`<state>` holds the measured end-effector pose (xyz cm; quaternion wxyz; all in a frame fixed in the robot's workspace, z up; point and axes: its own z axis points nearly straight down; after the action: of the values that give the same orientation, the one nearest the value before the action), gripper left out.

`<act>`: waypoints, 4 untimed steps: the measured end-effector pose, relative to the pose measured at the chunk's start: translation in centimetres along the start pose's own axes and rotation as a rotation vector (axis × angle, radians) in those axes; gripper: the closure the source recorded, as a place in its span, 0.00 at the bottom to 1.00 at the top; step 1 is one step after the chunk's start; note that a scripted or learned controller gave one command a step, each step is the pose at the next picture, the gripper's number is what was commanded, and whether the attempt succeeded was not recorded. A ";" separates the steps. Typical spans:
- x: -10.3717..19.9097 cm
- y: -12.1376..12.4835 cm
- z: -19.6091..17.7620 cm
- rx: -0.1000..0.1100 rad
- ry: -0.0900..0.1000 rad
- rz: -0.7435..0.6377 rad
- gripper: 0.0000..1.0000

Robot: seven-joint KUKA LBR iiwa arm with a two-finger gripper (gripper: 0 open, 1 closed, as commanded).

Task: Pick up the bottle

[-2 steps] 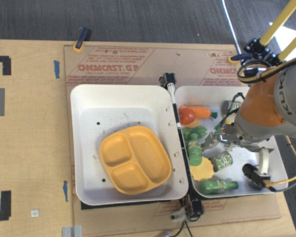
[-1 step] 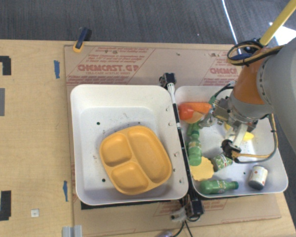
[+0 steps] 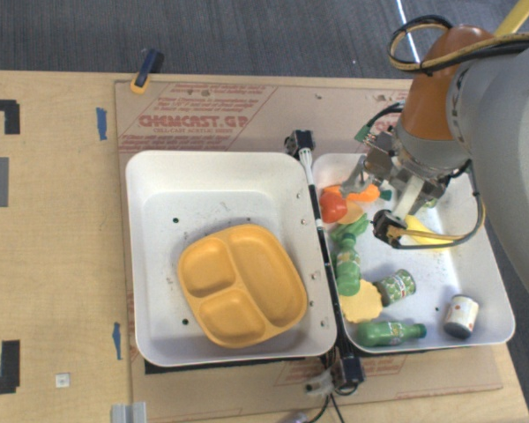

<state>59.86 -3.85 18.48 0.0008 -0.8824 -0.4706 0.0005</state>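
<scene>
The bottle is green and lies on its side near the front wall of the right bin, its neck pointing right. My gripper hangs over the far left part of that bin, well behind the bottle and apart from it. Its fingers stand open with nothing between them. A red tomato-like toy and an orange piece lie just to its left.
The right bin also holds green toy vegetables, a yellow wedge touching the bottle's base end, a green can and a white can. A yellow divided plate sits in the left bin.
</scene>
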 end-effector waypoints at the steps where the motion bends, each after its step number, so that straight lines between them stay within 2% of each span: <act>1: -0.7 -4.7 0.1 0.003 -0.001 0.088 0.00; 2: -0.7 -4.7 0.1 0.002 -0.001 0.089 0.00; 3: 1.0 -7.2 0.0 0.000 0.000 0.451 0.00; 4: 0.8 -10.5 0.1 0.003 -0.002 0.639 0.00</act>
<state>51.60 2.68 18.42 0.0016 -0.9855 -0.1698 0.0022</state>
